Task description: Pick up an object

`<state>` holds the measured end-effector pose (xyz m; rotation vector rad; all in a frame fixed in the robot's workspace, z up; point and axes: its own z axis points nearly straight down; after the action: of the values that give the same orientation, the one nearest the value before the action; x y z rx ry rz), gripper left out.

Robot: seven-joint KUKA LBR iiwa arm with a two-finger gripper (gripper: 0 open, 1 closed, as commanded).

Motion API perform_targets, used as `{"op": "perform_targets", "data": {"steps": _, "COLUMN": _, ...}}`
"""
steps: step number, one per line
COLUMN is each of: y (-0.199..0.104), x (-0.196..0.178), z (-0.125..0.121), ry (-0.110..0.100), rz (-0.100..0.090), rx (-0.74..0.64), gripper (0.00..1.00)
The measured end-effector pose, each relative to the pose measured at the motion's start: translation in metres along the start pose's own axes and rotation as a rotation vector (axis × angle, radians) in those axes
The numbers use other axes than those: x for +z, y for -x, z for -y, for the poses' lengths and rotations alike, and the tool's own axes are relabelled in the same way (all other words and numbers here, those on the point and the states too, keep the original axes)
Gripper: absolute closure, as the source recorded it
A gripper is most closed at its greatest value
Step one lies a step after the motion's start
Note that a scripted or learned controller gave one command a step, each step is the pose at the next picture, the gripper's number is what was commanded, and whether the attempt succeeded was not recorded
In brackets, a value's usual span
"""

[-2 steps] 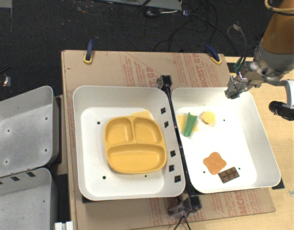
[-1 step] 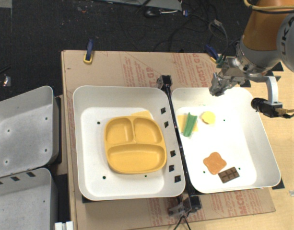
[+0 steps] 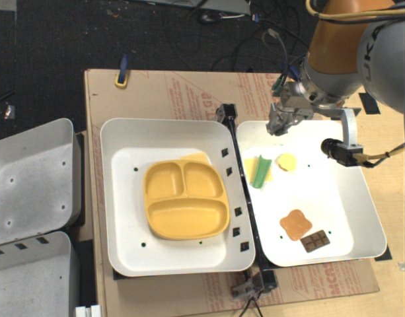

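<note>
Camera view looks down on two white bins on a cardboard sheet (image 3: 189,94) printed with faint red lettering too blurred to read. Part of the "KUKA" name shows on the grey arm (image 3: 380,51) at far right. Its gripper (image 3: 279,125) hangs over the right bin's (image 3: 347,197) far left corner, above a green piece (image 3: 261,172), yellow disc (image 3: 286,162), brown piece (image 3: 295,224) and dark chocolate block (image 3: 314,241). A yellow divided tray (image 3: 186,199) sits in the left bin (image 3: 123,150).
</note>
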<state>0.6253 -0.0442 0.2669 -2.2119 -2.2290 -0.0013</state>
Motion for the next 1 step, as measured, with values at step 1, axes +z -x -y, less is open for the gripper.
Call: {"op": "perform_targets", "data": {"steps": 1, "y": -0.043, "x": 0.0067, "z": -0.0036, "ry": 0.0, "rz": 0.0, "rx": 0.001, "gripper": 1.0}}
